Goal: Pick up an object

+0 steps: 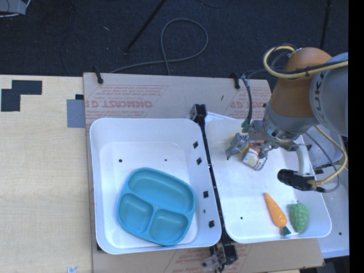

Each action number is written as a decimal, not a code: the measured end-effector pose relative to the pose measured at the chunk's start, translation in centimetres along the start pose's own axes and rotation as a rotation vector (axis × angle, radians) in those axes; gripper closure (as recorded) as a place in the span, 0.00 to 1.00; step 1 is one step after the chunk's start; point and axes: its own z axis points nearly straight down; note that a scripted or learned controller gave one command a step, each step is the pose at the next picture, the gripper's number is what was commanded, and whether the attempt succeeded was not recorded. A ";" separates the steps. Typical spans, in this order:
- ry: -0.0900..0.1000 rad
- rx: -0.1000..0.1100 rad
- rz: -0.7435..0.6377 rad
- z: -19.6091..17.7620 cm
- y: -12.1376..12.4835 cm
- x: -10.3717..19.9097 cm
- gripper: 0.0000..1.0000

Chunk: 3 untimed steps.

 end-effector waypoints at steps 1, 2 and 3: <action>0.000 -0.013 -0.001 -0.9 0.3 0.0 0.00; 0.000 -0.010 -0.001 3.6 0.8 0.1 0.00; 0.000 -0.011 0.000 9.0 0.8 0.2 0.00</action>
